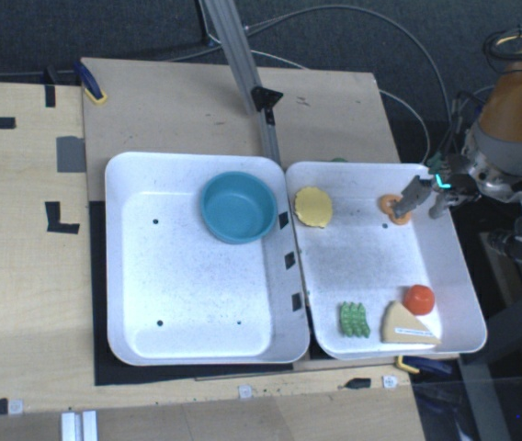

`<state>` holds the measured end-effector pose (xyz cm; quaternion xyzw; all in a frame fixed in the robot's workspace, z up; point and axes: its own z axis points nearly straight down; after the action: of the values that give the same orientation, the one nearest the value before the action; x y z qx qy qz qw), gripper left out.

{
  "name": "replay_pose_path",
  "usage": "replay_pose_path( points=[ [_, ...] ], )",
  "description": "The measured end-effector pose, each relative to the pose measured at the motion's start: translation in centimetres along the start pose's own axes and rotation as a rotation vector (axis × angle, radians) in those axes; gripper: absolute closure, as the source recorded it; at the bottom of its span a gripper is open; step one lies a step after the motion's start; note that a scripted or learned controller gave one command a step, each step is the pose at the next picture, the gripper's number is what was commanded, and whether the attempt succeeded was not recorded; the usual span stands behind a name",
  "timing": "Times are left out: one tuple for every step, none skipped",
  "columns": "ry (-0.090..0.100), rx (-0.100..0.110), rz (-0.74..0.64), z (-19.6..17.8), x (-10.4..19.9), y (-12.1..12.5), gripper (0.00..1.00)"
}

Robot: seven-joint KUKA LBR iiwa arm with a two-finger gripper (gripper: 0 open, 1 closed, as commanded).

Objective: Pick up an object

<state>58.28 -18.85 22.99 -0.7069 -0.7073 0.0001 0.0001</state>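
Camera view: your end effector [424, 197] sat at the right bin's [371, 265] far right corner, over a small orange object [393, 207].

You could not tell from this angle whether the end effector was apart or together, or whether it gripped anything. In that same bin, the yellow round piece [313, 207] lay near the dividing wall, while the green piece [354, 320], the cream wedge [408, 325] and the red ball [418, 299] clustered along the near edge, the ball touching the wedge. The left bin [160, 283] on the counter [22, 200] held a blue bowl [238, 207], upright, near its far right corner.
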Motion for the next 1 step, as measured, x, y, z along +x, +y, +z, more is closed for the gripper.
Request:
replay_pose_path(
  points=[
    [0.000, 0.000, 0.000, 0.00, 0.00, 0.00, 0.00]
  ],
)
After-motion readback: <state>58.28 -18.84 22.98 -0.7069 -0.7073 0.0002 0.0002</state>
